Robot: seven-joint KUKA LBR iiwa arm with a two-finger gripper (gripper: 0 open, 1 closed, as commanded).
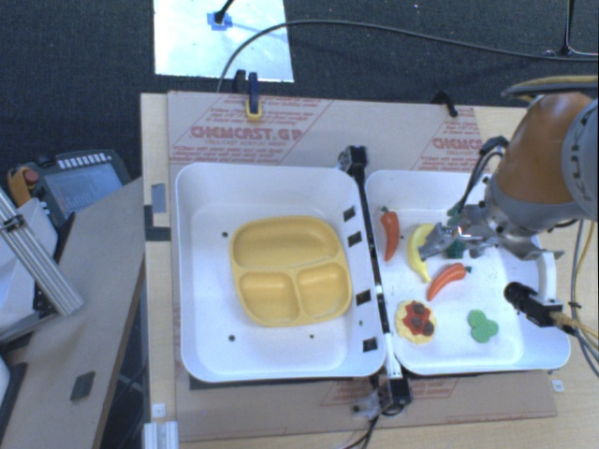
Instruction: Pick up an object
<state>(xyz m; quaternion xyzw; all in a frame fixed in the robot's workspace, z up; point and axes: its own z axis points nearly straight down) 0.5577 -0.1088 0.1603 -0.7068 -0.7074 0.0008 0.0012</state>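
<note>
The surface (159, 279) carries two white bins side by side. The left bin (201, 251) holds a yellow divided tray (285, 269). The right bin (524, 344) has the small things, and the arm (552, 166) leans in over it from the right.

The jaws (442, 243) hang low at the bin's middle, just right of a yellow banana (418, 253) and just above an orange pepper (447, 279). I judge the banana the likeliest target: it lies immediately left of the tips, maybe touching, its long axis running far to near. The pepper slants from near-left to far-right under the tips. A red chili (390, 233) stands further left, lengthwise far to near; a pizza slice toy (416, 321) and a green piece (482, 325) sit nearer, apart from the tips.

The jaws are a grey tangle from here; I cannot tell how wide they stand, or whether anything sits between them. The wrist hides the bin's far right corner.
</note>
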